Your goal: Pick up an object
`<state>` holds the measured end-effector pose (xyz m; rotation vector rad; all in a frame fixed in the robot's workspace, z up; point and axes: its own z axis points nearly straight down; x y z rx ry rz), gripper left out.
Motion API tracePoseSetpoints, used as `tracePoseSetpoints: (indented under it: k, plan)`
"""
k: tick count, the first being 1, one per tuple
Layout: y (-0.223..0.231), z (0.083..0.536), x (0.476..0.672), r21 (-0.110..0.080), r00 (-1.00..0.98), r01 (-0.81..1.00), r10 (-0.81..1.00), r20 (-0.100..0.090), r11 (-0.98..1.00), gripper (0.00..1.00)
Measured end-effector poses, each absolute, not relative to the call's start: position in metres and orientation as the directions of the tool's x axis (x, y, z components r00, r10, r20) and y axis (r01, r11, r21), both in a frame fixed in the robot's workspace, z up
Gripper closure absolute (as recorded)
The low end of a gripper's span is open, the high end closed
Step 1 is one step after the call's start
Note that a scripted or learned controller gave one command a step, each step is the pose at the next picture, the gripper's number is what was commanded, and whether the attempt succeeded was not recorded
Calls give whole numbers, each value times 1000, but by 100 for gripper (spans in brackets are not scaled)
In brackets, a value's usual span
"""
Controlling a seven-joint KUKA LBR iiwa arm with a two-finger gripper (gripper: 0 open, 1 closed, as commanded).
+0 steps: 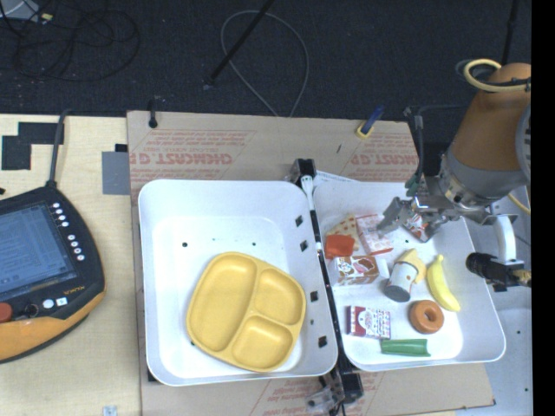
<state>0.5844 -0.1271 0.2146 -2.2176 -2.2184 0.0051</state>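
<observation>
I have the gripper [414, 215] low over the upper part of the right bin [486, 345], right of centre in the frame. I cannot tell its state from here. The toys lie below it: a banana [444, 284], a doughnut [426, 316], a grey can [401, 277], a green stick [403, 347]. I judge the banana the cleanest target; I'd centre over it and descend straight, clear of the can beside it.

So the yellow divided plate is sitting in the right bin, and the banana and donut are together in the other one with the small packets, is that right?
Not quite. The camera view shows the yellow divided plate in the left bin, not the right. The banana and donut are indeed together in the other bin, with the small packets.
</observation>
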Motion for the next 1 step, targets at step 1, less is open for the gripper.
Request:
tracePoseSetpoints:
  k: [1]
  plan:
    - [-144, 117, 589, 0, -1, 1000, 1000, 1, 1, 0]
